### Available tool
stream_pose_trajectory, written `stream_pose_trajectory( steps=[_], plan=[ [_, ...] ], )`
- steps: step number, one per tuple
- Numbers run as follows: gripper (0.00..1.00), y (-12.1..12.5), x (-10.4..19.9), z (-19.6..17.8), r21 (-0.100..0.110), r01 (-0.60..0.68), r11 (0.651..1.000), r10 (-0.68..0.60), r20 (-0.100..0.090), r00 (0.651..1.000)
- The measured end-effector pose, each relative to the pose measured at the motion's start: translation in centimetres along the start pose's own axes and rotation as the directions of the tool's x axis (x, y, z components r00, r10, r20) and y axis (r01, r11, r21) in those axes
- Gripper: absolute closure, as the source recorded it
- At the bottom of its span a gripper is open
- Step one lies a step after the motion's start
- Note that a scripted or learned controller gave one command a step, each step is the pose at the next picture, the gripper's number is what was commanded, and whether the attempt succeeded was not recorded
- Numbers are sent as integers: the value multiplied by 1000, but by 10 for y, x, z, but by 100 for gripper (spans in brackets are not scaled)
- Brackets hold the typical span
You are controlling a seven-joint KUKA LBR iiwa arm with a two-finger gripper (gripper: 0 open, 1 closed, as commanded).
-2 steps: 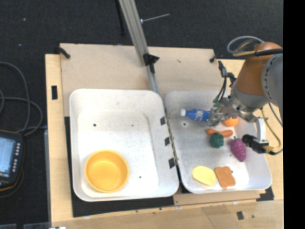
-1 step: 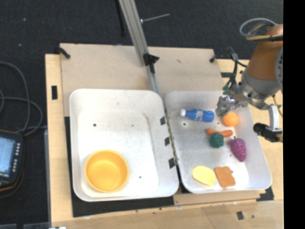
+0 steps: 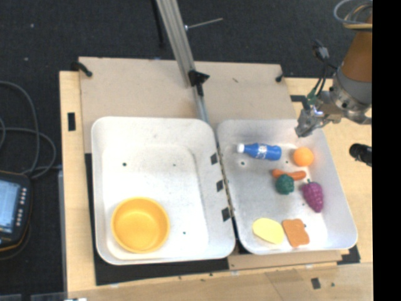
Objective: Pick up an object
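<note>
Arm (image 3: 354, 68) enters from the right side, orange band above the wrist visible, and the gripper (image 3: 305, 125) hangs over the far right corner of the right bin (image 3: 326, 231); nothing is seen between its fingers, and whether they are spread or pressed together cannot be told at this resolution. Right bin contents: blue bottle (image 3: 260, 150) with white cap lying on its side near the far edge, roughly mid-width, cap end pointing toward the left bin; orange ball (image 3: 303, 156) just right of the bottle, near the right edge and closest to the gripper. Below these, a green object (image 3: 285, 184) touching a small orange carrot-like piece (image 3: 292, 174) that lies across its top. Purple grape cluster (image 3: 313, 195) just right of the green object, near the right edge. Along the near edge: yellow flat piece (image 3: 268, 231) and an orange-brown slab (image 3: 296, 232) side by side, touching or nearly so. Left bin (image 3: 150, 143): a yellow bowl (image 3: 140, 224) upright in the near left corner. A slanted aluminium rail (image 3: 178, 36) runs from the top of the view down to the gap between the bins at their far edge.
</note>
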State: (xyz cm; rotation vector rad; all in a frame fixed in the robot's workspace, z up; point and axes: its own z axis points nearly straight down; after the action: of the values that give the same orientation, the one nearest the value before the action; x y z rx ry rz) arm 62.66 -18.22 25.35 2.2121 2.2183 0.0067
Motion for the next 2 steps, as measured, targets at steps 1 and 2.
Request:
stream_pose_trajectory(
  steps=[1,2],
  plan=[
    [100,1,-1,-21,5,1,1000,-1,-2,1000],
    [100,2,57,-10,8,3,1000,-3,-3,1000]
  ],
)
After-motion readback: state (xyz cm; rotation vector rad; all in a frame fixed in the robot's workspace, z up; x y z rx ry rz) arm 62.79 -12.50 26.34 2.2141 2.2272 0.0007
